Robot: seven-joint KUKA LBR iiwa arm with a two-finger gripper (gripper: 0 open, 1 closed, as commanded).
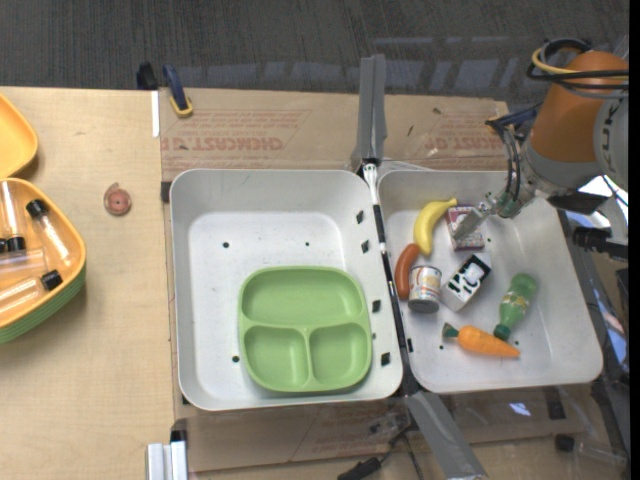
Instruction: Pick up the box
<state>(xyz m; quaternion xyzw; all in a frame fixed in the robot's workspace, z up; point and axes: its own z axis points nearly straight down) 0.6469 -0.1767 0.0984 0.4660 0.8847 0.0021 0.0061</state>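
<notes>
We are viewing 2 white bins side by side on a bench. The left bin [200, 268] is holding a green 3-compartment tray [305, 328]. The right bin [560, 348] is holding a banana [430, 224], a red sausage [405, 269], a small can [425, 288], a black-and-white carton [467, 281], a green bottle [514, 305] and a carrot [482, 342]. The box [465, 226], pinkish with a white top, is lying near the bin's far wall, just beside the banana. The gripper [500, 206] is hanging just right of the box's upper corner; we cannot tell whether it is open, closed or touching the box.
</notes>
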